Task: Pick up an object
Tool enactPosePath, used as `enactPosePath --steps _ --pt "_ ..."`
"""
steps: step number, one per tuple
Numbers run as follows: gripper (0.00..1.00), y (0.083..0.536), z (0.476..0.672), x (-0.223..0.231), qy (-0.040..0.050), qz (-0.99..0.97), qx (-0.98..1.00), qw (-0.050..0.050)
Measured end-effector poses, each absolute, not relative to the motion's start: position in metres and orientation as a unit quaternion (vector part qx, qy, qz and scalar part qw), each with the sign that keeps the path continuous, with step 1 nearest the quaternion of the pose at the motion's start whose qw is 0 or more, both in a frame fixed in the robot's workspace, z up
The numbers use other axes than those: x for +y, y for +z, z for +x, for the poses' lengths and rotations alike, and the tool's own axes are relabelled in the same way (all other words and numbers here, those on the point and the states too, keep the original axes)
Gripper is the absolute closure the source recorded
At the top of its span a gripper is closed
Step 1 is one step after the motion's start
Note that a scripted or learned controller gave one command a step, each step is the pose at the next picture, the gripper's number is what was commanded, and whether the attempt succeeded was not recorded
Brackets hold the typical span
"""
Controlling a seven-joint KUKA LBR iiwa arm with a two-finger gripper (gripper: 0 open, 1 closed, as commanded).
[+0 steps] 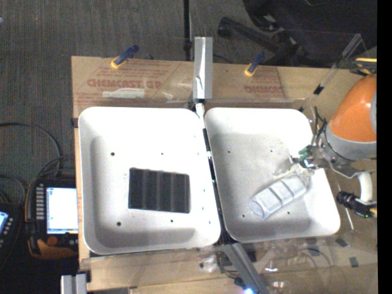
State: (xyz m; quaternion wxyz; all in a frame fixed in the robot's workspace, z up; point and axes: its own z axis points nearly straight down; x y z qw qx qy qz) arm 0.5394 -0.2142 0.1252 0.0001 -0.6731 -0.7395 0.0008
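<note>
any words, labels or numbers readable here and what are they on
"CHEMCAST GP": red print, upside down, on the clear sheet behind the left bin.
Red print on the clear sheet behind the right bin: same style, too faint to read.
Screen of the handheld pendant at the left: lit, text too small to read.
Clear bottle in the right bin: no readable label.

We see our arm's rounded orange band sitting above a pale grey wrist ring. Below it hang a white cylindrical fitting and a small black connector with cable. Our gripper carries a green-tipped metal part.
</note>
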Motion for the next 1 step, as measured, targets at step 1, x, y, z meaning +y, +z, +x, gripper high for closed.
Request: enactPosePath --steps 1 --pt "0.00 0.0930 0.5405 -0.2135 -0.0050 -0.639 -0.769 -0.002"
